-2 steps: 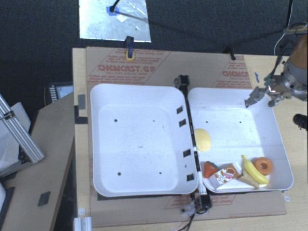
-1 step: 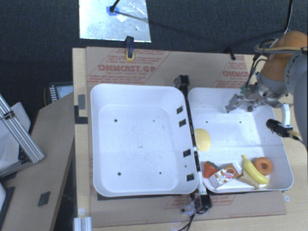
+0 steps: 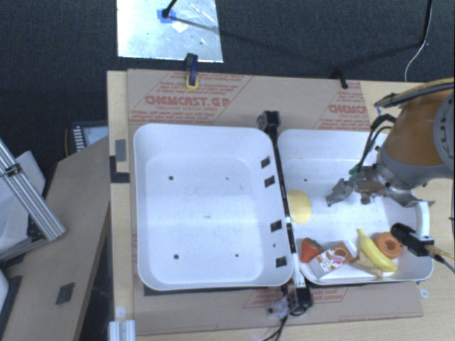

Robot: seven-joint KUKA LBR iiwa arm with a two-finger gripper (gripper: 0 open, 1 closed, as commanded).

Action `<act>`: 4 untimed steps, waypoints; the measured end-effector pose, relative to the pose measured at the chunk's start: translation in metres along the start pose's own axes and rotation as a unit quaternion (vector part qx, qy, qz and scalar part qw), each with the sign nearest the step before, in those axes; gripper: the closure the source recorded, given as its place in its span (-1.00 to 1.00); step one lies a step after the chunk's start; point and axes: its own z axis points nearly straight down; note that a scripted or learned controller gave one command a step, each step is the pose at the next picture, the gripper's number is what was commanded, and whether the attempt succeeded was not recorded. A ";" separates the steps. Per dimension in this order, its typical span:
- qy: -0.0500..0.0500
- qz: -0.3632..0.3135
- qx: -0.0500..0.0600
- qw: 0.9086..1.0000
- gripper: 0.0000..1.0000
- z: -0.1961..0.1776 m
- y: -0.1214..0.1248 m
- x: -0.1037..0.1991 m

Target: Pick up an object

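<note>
Pincer: hung over the bare middle of the right bin, at the end of the grey arm. Showed nothing held. Could not be judged wide or narrow from this slanted look down.

Nearest to the pincer: yellow ball, just beside it on the side away from the arm. Sat alone against the wall shared by the two bins, apart from everything else. Looked like the easiest choice for the pick.

Further from the pincer, toward the bin's front rim: red piece, touching or nearly touching a white packet. Beyond those, banana and orange half-fruit, pressed close together in the front corner. Seemed poor targets, being crowded and hard against the rim.

Farthest from the pincer: left bin, across the shared wall, both bins resting on the table.

To do the step well: should have centred over the yellow ball before dropping, opened wider than the ball, and come down straight. Needed care with the shared wall, since a closing side could have struck it or nudged the round ball away. Would have called for a slow close and a lift only once the ball sat firmly between.
</note>
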 end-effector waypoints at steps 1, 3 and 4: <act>-0.003 0.000 -0.005 1.000 1.00 -0.010 0.005 -0.003; -0.002 -0.004 -0.010 1.000 1.00 -0.232 0.037 0.092; -0.002 -0.004 -0.008 1.000 1.00 -0.294 0.053 0.134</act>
